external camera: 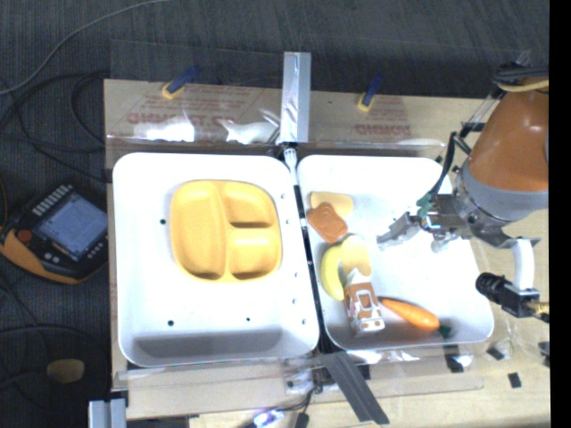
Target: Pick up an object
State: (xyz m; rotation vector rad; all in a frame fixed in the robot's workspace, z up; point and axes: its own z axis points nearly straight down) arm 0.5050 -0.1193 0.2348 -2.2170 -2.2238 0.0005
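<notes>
A single fixed camera is looking down from above the counter [419, 114], tilted at a slant rather than pointing straight down. It is sitting far enough back that it is taking in both white bins whole: the left bin [134, 266] and the right bin [464, 283] are lying side by side across the middle of the view. Dark carpeted floor [89, 25] is showing along the top and left margins, beyond the counter's edges. The arm [513, 150] is entering from the right side of the view, over the right bin.
</notes>
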